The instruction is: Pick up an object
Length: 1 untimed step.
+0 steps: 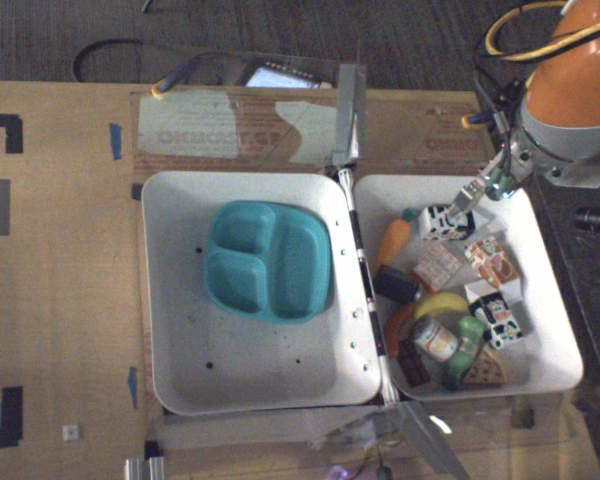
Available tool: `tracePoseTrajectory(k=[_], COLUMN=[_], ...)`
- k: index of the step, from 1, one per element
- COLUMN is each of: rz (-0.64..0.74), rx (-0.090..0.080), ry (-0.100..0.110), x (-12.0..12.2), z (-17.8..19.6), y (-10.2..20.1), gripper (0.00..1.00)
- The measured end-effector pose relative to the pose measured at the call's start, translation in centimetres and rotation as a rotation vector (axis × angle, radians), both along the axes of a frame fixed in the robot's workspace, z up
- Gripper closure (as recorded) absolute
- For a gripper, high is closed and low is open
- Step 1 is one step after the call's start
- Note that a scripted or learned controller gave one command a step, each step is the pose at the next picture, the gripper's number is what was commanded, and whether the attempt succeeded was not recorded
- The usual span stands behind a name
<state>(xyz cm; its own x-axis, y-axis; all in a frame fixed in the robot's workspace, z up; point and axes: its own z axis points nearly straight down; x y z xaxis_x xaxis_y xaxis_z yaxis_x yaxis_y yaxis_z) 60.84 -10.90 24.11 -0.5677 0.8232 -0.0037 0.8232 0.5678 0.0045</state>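
Right bin (550,363) holds the clutter. Landmark: black-and-white patterned box (442,222) near the bin's far wall. Print on it too small to read. Carrot (393,242) just left of it; pink-white packet (438,265) and orange-white carton (492,261) just nearer the camera. Further toward the camera from that box: dark block (395,286), yellow fruit (438,305), second black-and-white box (498,318), small can (435,339), green piece (467,340), toast-like wedge (485,370). No labels legible.

Tool (467,200) touching or just above the landmark box's right top edge; finger spread cannot be made out, nothing seen gripped. Arm (570,88) comes in from the right, slanting down-left, orange band above the wrist.

Left of the landmark box, the left bin (170,368) carries a teal divided tray (268,261). Counter (60,298) cardboard-covered; faint reversed lettering on the panel behind, unreadable
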Motion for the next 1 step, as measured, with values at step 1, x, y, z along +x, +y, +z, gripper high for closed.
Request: tracePoseTrajectory(k=[1], rz=[-0.725], rx=[0.002], ry=[0.001], x=[5.91], z=[1.49], y=[1.06], gripper=[1.00])
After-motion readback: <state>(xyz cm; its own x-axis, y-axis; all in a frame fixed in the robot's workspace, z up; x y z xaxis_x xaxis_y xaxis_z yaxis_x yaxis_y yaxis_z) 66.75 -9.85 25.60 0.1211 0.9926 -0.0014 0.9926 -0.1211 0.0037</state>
